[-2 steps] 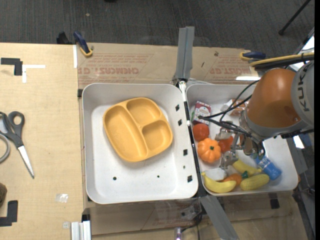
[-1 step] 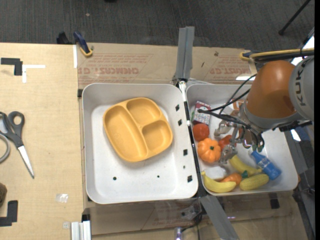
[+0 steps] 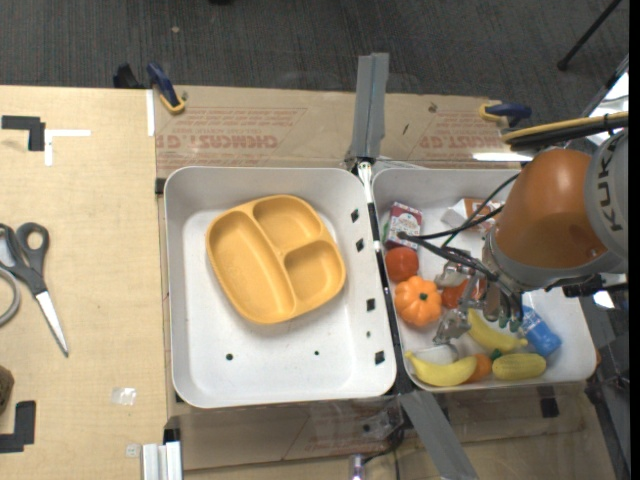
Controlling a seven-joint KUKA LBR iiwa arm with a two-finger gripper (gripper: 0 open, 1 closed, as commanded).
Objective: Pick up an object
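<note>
Hanging low inside the right-hand shallow white bin [image 3: 575, 373], the two-finger metal gripper [image 3: 462, 320] sits just beside the small orange plastic pumpkin with a green stem [image 3: 419, 301], on the pumpkin's right. Whether it is spread or pressed together I cannot tell; the metal parts blur against the clutter, and nothing is plainly pinched.

To do this step well, I judge the gripper should settle on one target and come straight down with room either side, since the toys lie crowded and a slanted approach would nudge neighbours away.

The likeliest target is the pumpkin: round, ribbed, glossy, probably light and hard, so apt to slip unless squeezed across its widest part. Below the pumpkin lies a yellow plastic banana [image 3: 443, 370]; above it a red round toy fruit [image 3: 401, 264] and a small printed packet [image 3: 404, 222]. The grey arm's orange band [image 3: 550, 218] looms to the pumpkin's right. Well left of the pumpkin, the other bin holds a yellow three-compartment plate [image 3: 276, 258].
</note>
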